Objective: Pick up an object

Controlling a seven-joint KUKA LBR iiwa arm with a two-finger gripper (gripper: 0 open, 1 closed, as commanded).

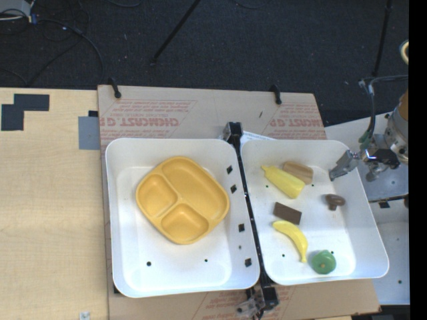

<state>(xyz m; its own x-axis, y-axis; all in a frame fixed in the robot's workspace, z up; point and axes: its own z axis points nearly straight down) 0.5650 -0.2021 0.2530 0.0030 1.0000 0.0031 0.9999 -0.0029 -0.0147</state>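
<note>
Yellow banana (293,239) lies diagonally, stem toward brown block (287,212).

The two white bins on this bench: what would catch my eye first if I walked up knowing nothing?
Likely the big yellow three-compartment plastic plate, lying alone in the left white bin. Next, the toy food scattered in the right white bin: a yellow banana touching a green apple-like ball near the front.
</note>
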